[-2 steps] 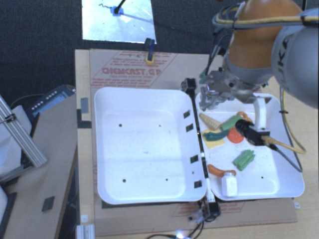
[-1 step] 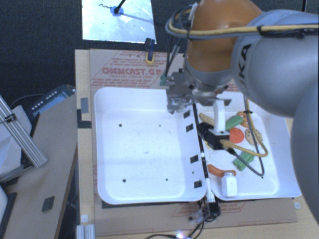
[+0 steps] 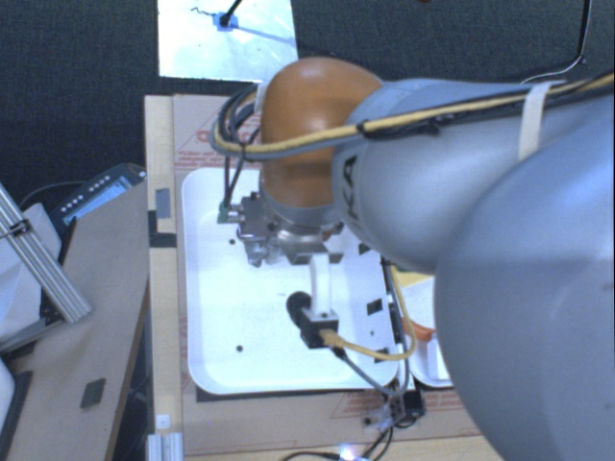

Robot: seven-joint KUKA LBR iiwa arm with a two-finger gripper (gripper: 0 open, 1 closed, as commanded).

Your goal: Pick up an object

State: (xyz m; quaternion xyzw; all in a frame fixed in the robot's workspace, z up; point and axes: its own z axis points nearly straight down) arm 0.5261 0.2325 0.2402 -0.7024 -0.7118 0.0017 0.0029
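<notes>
Yellow flat thing [image 3: 413, 282] in the right shallow white bin [image 3: 434, 361] seems the likeliest pick, so the grey arm [image 3: 432, 190], over the left white bin [image 3: 221, 353], should centre above it before descending; whether its jaws are apart I cannot tell.

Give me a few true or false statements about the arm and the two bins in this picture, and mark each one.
1. The arm reaches over the left-hand bin. True.
2. The band on the arm is blue. False: the band is orange.
3. A yellow thing lies in the right-hand bin. True.
4. The left-hand bin is heaped with things. False: its floor is mostly bare white, with a few small dark bits on it.
</notes>
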